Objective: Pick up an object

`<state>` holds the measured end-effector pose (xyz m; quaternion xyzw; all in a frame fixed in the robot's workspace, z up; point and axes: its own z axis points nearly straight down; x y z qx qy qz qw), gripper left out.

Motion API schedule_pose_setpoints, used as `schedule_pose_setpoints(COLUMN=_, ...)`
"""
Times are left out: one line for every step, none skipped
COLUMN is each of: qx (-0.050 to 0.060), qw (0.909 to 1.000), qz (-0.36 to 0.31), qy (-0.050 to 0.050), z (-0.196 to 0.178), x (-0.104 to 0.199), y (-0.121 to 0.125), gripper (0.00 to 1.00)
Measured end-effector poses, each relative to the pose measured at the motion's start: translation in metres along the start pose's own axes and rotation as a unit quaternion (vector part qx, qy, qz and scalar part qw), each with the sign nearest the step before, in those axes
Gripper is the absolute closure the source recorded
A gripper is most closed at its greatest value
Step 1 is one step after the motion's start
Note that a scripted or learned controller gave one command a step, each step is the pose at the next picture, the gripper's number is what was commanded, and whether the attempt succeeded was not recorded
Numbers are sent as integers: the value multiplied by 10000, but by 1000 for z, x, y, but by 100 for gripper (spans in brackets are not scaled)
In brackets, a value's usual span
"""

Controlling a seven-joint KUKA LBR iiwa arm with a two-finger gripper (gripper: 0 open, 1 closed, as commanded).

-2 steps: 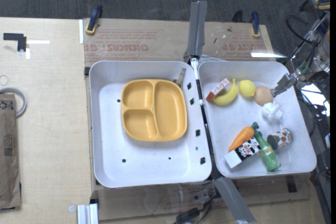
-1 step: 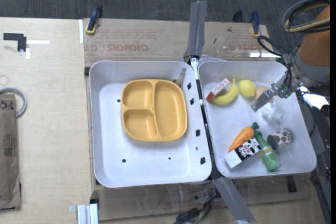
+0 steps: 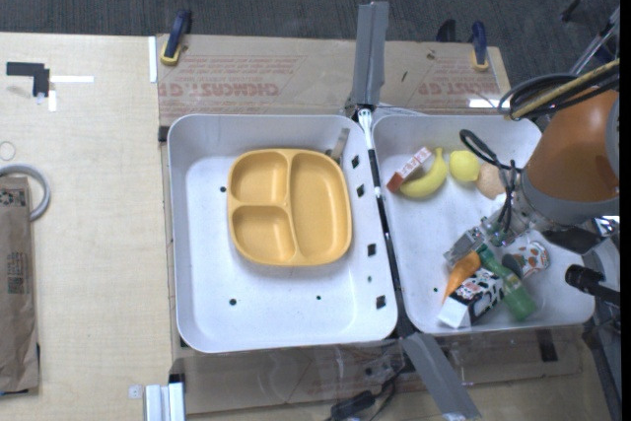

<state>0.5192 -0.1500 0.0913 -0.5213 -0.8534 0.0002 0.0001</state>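
Looking across from the far left, well away from the hand, I see a brown bag [image 3: 17, 281] lying on the table [image 3: 89, 163], partly cut off by the picture's edge. Nearer, but still well to the hand's left, the left bin [image 3: 197, 311] holds a yellow tray [image 3: 290, 208] with three compartments, lying flat in the bin's upper middle. A grey divider [image 3: 372, 64] runs between the two bins.

In the right bin [image 3: 419, 301] the clutter sits close around the hand [image 3: 490, 237]. Up and to the left of it lies a banana [image 3: 426, 178] with a small red and white packet [image 3: 409, 169] touching its left end; a lemon [image 3: 464, 166] rests just right of the banana, and a tan rounded thing [image 3: 491, 178] sits beside the lemon, above the hand. Just below and left of the hand lies a carrot [image 3: 461, 275], then a black and white carton [image 3: 471, 296] under it, with a green bottle [image 3: 515, 288] just to its right. A small red and white item [image 3: 533, 257] lies just right of the hand.

I have the hand low over this pile, its metal tip near the carrot's upper end. I cannot tell how far its fingers are apart, nor whether they have hold of anything; the arm [image 3: 577, 153] hides much of it from above.
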Motion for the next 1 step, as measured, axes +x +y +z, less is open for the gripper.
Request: schedule_pose_setpoints(qx=5, qw=9982, qz=592, qy=6, z=0, x=49, y=-20, gripper=0)
